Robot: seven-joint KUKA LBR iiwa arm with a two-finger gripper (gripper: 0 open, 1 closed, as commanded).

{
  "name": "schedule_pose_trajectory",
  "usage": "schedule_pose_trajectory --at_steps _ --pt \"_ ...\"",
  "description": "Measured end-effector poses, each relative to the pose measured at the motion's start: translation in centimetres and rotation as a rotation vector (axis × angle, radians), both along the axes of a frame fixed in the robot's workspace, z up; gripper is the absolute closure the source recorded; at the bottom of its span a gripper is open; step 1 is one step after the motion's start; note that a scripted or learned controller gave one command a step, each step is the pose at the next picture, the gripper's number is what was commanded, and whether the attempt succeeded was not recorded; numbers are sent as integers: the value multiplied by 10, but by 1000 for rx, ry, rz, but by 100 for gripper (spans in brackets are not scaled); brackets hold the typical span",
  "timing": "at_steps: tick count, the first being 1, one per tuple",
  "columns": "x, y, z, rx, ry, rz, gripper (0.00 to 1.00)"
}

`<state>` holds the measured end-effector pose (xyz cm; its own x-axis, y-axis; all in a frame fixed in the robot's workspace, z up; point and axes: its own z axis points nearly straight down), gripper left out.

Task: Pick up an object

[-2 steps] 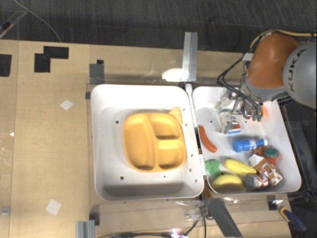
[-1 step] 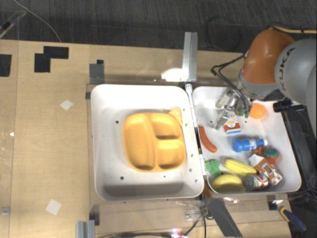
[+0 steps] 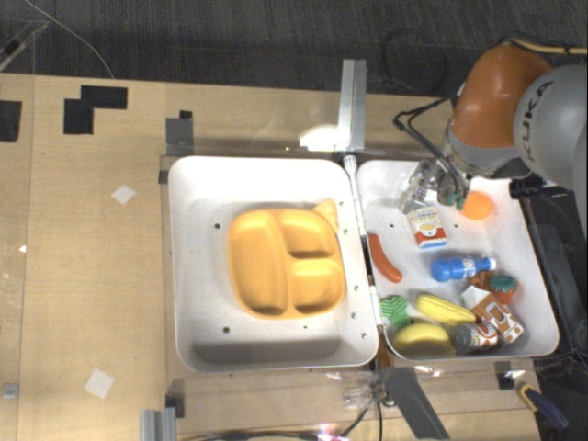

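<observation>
From above, the end effector (image 3: pixel 432 187) hangs low in the right bin (image 3: pixel 542 274), just above a small carton (image 3: pixel 428 227); I cannot tell how it is set, and it appears to carry nothing. This looks like the approach, so the next move calls for a descent squarely onto the carton. The bench (image 3: pixel 83 274) is pale wood with black marks; the left bin (image 3: pixel 197 246) holds a yellow tray (image 3: pixel 285 260).

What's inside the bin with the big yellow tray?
Just the yellow tray, lying on the left bin floor. Anything under the tray is hidden.

Yellow divided tray (image 3: pixel 280 263) in the left white bin (image 3: pixel 188 274), on a wooden bench (image 3: pixel 83 274).
</observation>
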<state>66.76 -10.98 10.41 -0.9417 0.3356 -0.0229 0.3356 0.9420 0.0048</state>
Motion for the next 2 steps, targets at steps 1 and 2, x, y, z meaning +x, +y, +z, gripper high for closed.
schedule_pose_trajectory --at_steps 1,2 --pt "-4 1 -3 3 17 2 0" --pt "-4 1 -3 3 17 2 0"
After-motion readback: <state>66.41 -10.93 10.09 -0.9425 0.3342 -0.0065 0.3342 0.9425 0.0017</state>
